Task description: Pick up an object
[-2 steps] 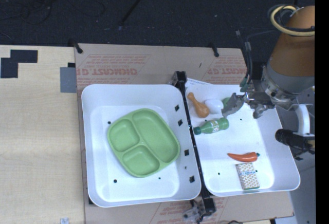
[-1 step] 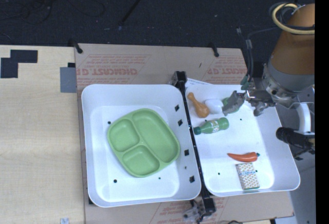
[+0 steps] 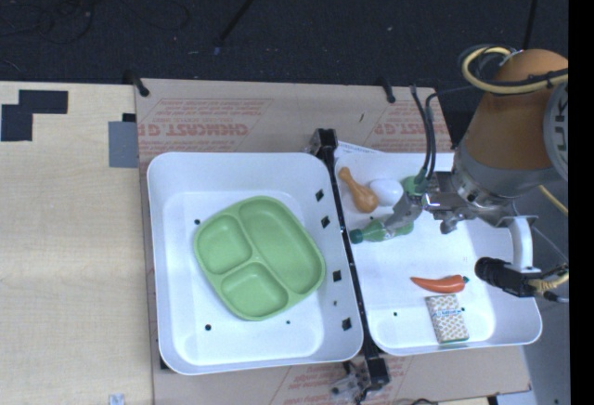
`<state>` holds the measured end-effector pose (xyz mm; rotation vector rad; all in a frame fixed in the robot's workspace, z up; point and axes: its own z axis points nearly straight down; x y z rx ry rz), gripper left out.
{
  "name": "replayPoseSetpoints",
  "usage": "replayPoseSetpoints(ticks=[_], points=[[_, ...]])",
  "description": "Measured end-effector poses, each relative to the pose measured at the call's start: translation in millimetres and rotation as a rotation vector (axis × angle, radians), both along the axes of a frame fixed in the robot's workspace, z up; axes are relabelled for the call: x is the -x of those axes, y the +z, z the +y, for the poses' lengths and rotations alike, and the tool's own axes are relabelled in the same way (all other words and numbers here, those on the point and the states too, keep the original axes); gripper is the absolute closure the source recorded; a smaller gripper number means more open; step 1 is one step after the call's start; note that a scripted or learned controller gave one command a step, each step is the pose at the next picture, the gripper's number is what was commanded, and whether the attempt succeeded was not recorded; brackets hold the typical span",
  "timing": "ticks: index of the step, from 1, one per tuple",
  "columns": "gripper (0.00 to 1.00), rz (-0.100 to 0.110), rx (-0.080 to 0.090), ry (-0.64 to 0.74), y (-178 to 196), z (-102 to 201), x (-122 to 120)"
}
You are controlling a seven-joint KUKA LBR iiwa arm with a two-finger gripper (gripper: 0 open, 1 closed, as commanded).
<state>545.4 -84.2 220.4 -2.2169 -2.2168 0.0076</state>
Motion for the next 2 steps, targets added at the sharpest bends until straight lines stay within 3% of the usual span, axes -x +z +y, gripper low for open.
replayPoseSetpoints(ticks=[2], points=[[0.0,0.001,-0.001,-0.001,-110.6,-15.5,9.9]])
